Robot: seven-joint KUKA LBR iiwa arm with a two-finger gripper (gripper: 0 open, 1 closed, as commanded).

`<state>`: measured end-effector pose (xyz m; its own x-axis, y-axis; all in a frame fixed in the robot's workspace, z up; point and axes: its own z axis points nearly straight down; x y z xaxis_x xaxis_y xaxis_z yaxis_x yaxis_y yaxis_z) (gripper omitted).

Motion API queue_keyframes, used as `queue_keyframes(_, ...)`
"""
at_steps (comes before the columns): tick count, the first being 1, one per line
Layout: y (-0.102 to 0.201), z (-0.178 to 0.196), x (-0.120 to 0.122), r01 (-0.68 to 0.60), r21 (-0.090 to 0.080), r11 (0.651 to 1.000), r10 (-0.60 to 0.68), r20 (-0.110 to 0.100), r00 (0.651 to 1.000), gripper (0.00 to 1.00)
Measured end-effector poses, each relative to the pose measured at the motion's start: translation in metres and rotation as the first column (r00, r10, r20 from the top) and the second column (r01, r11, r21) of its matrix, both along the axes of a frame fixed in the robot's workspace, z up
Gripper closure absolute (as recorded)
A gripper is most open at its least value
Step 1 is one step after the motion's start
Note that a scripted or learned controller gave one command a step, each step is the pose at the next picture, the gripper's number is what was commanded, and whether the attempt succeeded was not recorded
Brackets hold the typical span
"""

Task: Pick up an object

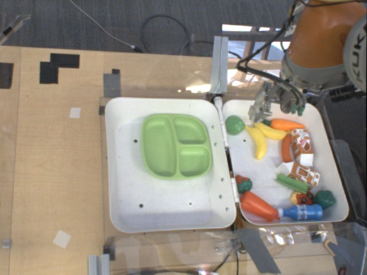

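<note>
Wood bench w/ two white bins, grey carpet behind; claw state unclear.

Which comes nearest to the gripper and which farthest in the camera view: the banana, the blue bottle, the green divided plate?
1. Banana, just below the gripper in the right bin.
2. Green divided plate, in the left bin.
3. Blue bottle, at the right bin's near edge.

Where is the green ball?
The green ball sits in the right bin, at its upper-left corner, touching the divider and just left of the yellow bananas.
</note>
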<state>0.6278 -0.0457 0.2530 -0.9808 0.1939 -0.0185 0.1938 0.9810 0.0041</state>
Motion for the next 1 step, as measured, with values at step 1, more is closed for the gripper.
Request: queue_keyframes(1,-0.0538,-0.1388,-0.0381,-0.164,0.002,0.986,0.164,-0.024,0.986,1.00)
